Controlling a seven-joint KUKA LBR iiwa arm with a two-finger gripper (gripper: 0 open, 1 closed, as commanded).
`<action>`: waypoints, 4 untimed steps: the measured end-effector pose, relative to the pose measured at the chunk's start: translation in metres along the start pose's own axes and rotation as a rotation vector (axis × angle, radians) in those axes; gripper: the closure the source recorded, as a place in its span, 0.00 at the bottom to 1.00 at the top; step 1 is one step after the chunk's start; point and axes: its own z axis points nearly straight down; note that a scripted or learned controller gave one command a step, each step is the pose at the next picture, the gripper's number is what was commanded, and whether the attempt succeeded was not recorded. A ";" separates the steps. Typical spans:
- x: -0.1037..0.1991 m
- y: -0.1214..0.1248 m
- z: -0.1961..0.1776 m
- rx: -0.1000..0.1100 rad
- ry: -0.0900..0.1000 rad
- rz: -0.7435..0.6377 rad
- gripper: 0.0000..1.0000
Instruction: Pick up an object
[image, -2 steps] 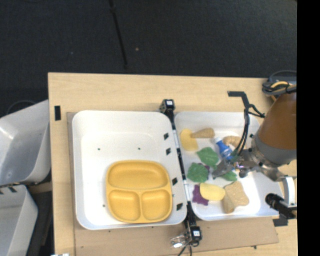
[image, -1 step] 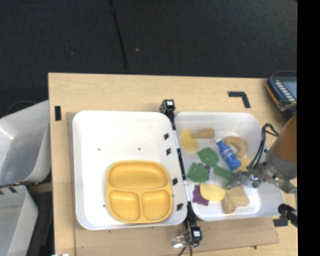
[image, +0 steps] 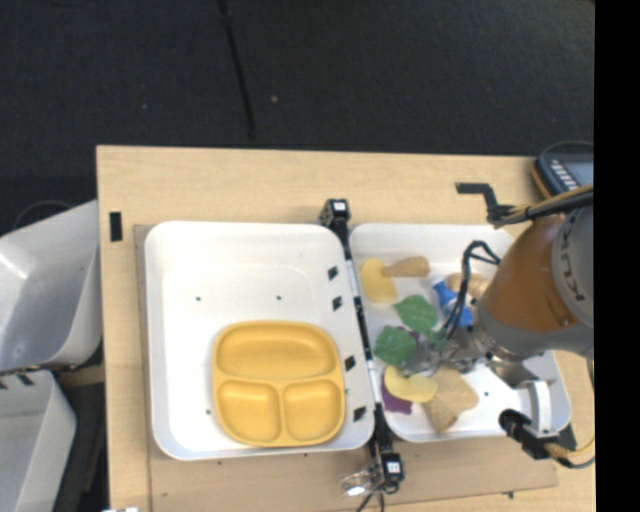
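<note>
Wooden bench (image: 230, 180), right bin (image: 520, 432) | gripper (image: 440, 352) over green piece (image: 398, 346) | jaw state: cannot tell | likely light, soft; pinch edges.

Yellow three-compartment tray (image: 277, 382) lies in the left bin (image: 180, 300), toward its near edge and just beside the divider shared with the right bin (image: 400, 245). Right of the tray, across that divider: a clutter of small pieces, among them a yellow piece (image: 377, 283), a tan piece (image: 406, 267), green pieces (image: 417, 314), a purple piece (image: 396, 403) and a tan slab (image: 452, 403). The arm (image: 535, 290) hangs over that clutter, its gripper (image: 440, 350) low among the green pieces.
</note>
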 end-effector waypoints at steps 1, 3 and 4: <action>-0.002 0.000 -0.009 0.003 0.005 0.009 1.00; 0.105 0.002 -0.209 0.000 0.009 -0.001 1.00; 0.139 0.001 -0.211 0.012 0.009 -0.002 1.00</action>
